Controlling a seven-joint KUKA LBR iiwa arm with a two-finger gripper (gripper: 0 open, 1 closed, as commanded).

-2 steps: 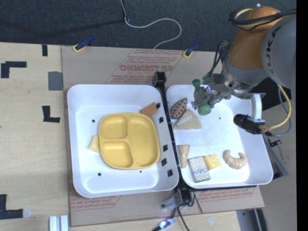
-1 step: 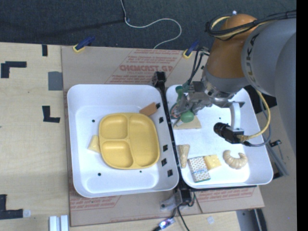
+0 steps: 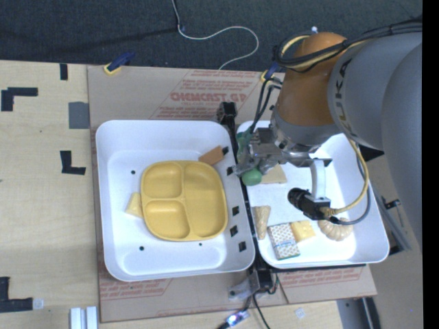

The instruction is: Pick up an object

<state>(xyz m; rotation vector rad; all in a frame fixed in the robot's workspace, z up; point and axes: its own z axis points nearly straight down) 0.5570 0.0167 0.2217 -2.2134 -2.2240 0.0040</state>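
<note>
On the tabletop (image 3: 41,204), seen from above at a slant, two shallow white bins sit side by side on a sheet of brown cardboard (image 3: 199,98). Inside the left bin (image 3: 116,142) lies a yellow plate (image 3: 184,200) with three compartments, right side up, taking up most of the floor. A pale yellow wedge (image 3: 133,203) pokes out from under the plate's left edge, and a small brown piece (image 3: 213,155) rests just beyond the plate's far right corner.

A grey arm with an orange band (image 3: 309,91) reaches in from the right and hangs over the far part of the right bin (image 3: 370,242). Its hand (image 3: 251,162) sits low at the wall between the two bins. How far its fingers are apart cannot be told from this angle. A small green object (image 3: 252,177) lies directly under the hand, touching or nearly touching it; whether it is gripped cannot be told. A pale flat piece (image 3: 276,175) lies just to the right of the green object.

Nearer the camera in the right bin are a tan wedge (image 3: 263,221), a speckled packet (image 3: 283,241), a yellow block (image 3: 303,231) and a beige ridged lump (image 3: 337,231), clustered close together. A black part (image 3: 306,203) joined to yellow cable hangs above them.

A thin white cable (image 3: 219,33) loops across the dark floor (image 3: 82,12) beyond the tabletop.
</note>
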